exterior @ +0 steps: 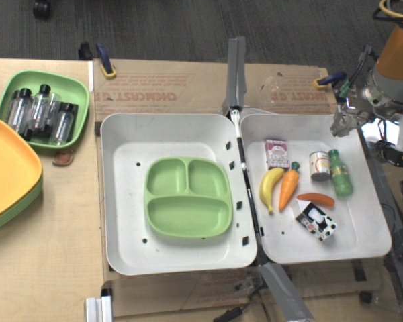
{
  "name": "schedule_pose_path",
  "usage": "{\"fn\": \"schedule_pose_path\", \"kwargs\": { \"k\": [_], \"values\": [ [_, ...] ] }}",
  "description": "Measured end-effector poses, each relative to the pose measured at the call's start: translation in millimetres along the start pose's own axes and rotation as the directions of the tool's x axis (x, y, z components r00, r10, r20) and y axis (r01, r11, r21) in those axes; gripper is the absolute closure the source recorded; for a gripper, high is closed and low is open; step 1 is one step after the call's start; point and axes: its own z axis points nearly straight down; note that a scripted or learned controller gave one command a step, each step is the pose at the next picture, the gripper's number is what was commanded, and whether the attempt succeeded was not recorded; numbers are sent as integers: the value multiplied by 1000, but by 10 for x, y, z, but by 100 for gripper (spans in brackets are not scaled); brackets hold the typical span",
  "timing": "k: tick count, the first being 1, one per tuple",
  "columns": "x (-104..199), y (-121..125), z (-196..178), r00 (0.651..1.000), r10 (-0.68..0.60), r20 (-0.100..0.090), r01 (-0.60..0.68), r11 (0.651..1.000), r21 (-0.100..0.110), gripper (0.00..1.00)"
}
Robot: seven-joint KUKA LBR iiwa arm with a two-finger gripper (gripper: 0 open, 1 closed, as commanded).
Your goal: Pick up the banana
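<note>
The yellow banana (270, 187) lies in the right bin (369, 237), near its left side, running top to bottom with a slight curve. An orange carrot (288, 185) lies right against it on its right. My gripper (342, 125) hangs at the far right corner of the right bin, over its rim, well away from the banana. Nothing is held between its fingers that I can see.
The right bin also holds a pink carton (277, 153), a small can (320, 166), a green bottle (340, 173), a red chili (316, 198) and a black-and-white toy (317, 221). A green divided plate (188, 198) sits in the left bin (114, 180).
</note>
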Motion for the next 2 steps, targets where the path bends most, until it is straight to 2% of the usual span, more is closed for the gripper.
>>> {"fn": "schedule_pose_path", "kwargs": {
  "k": [1, 2],
  "values": [
    [289, -617, 491, 945, 327, -1, -327, 945, 3, 100],
    [402, -230, 706, 958, 285, -1, -285, 958, 3, 100]
  ]
}}
